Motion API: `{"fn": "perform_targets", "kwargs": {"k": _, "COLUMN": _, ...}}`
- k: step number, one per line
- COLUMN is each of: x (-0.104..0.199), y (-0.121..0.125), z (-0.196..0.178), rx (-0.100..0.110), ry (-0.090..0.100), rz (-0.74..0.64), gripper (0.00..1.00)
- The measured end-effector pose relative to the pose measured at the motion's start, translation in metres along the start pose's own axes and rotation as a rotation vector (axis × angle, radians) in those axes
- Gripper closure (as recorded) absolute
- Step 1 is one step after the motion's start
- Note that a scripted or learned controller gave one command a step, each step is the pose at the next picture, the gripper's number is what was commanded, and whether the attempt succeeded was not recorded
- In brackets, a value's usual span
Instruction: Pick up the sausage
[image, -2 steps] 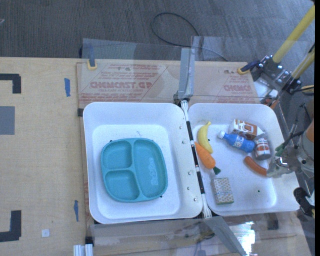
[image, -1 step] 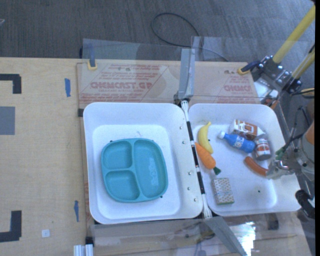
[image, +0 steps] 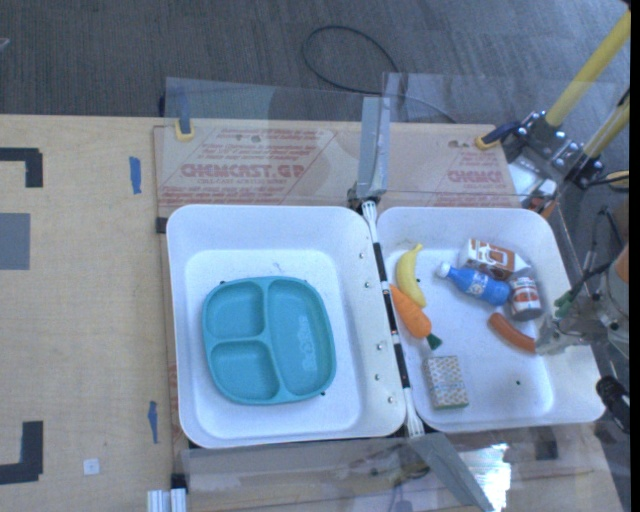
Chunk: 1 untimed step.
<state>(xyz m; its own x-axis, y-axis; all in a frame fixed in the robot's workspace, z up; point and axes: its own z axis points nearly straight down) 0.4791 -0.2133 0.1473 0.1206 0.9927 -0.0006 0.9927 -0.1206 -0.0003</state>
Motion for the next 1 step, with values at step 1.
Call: {"fn": "perform_targets", "kwargs": {"k": 1, "x": -0.0023, "y": 0.001, "z": 0.0085, "rx": 0.004, "ry": 0.003, "rz": -0.08, "gripper": 1.0}}
